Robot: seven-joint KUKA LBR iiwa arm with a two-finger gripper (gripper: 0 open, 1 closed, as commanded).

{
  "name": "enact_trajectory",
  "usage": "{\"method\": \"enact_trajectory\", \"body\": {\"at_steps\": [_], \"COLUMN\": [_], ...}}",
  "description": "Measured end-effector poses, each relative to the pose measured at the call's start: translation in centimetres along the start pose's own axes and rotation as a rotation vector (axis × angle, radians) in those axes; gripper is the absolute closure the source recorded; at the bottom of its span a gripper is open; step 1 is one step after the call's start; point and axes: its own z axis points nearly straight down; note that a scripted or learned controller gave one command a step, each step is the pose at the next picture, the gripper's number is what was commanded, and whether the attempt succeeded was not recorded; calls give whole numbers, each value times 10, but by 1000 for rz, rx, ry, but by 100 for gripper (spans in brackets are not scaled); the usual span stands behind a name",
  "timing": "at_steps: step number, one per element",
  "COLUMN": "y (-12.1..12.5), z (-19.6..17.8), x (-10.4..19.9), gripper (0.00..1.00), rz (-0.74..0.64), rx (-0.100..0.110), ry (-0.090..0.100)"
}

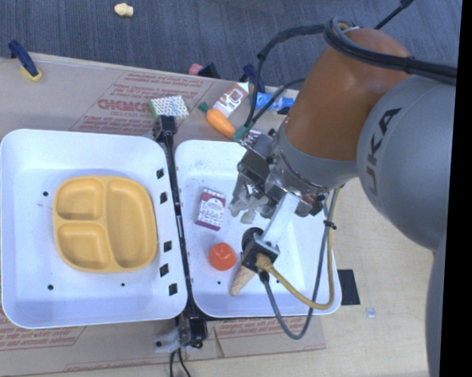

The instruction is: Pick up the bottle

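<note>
In the camera view, your pincer (247,208) hangs low over the right bin (313,300), and from this slant you cannot tell whether it is set wide or narrow; nothing shows as held. The bottle (230,100), small with a white and orange label, lies outside that bin on the cardboard sheet (105,108), up the picture from the pincer and past the bin's far rim, with a carrot (219,123) lying just on the pincer's side of it. So you are probably at the approach step, with no grasp made. The next move calls for lifting clear of the rim, travelling to the bottle and coming down without catching the carrot. Just left of the pincer lies a small red and white carton (211,208); toward the picture's bottom sit a red ball (222,256) and a cone (240,281). Farther left, the left bin (11,210) holds a yellow divided tray (105,222). On writing: the cardboard carries red print reading roughly "CHEMCO", the arm (382,145) shows "UKA", and the bottle and carton labels are too small to read.
</note>
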Motion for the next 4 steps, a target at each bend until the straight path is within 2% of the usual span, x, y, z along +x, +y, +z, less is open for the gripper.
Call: {"method": "enact_trajectory", "body": {"at_steps": [1, 2, 3, 4], "y": [1, -5, -11, -15], "z": [157, 29, 163, 82], "x": [-4, 6, 12, 20], "gripper": [100, 100, 100, 100], "rz": [-59, -343, -505, -1103], "rx": [5, 0, 5, -2], "ry": [-2, 0, -2, -2]}}
